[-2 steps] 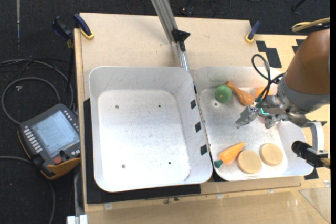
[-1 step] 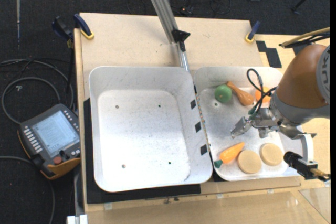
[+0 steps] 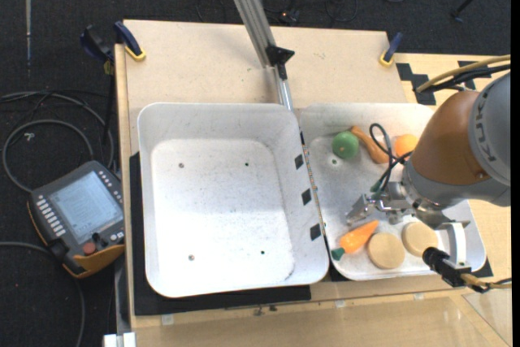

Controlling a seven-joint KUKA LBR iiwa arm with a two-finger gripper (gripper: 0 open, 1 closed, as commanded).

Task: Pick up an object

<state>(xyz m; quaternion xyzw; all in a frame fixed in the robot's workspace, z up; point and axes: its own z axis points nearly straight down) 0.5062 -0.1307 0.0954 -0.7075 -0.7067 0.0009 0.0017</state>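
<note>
On the pale wooden worktop (image 3: 211,61) two shallow white plastic bins sit side by side, touching along their inner rims. The left-hand white bin (image 3: 215,199) takes up the middle of the worktop, its floor speckled with small dark marks. The right-hand white bin (image 3: 325,122) lies toward the worktop's right edge and carries the objects: a round green ball-like fruit (image 3: 345,145) near its far rim, a slim orange carrot-shaped piece (image 3: 370,144) just beside that, a rounded orange fruit (image 3: 404,145) partly hidden by the arm, a second orange carrot with a green tip (image 3: 357,238) near the front rim, and two pale tan round discs (image 3: 387,250) (image 3: 418,237) next to it. The grey arm with its orange band (image 3: 455,150) reaches over this bin, and the metal pincer (image 3: 375,207) hangs low, just above the front carrot; whether it is open or closed cannot be told, and nothing visibly sits in it.
</note>
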